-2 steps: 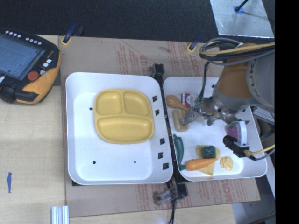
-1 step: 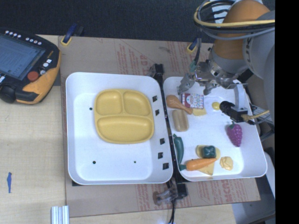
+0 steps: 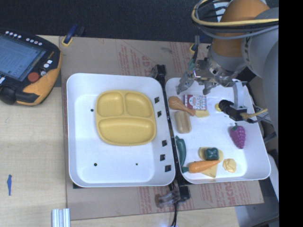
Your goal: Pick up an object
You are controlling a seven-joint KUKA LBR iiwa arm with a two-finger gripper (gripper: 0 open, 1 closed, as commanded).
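My gripper (image 3: 195, 85) hangs over the back left part of the right bin (image 3: 253, 162), open, with nothing between its fingers. Just in front of it lie a small red and white carton (image 3: 195, 101) and a brown drumstick (image 3: 178, 104). A tan bread roll (image 3: 182, 122) sits below those. Further forward are a green pepper (image 3: 181, 148), an orange carrot (image 3: 203, 165) on a yellow wedge (image 3: 211, 172), a dark green piece (image 3: 210, 152), a purple grape bunch (image 3: 238, 135) and a small yellow lump (image 3: 229, 165).
The left bin (image 3: 80, 164) holds a yellow divided plate (image 3: 126, 117). A black clip strip (image 3: 165, 126) runs between the bins. A teach pendant (image 3: 26, 70) lies on the bench at the far left. The arm's bulk stands over the right bin's back right corner.
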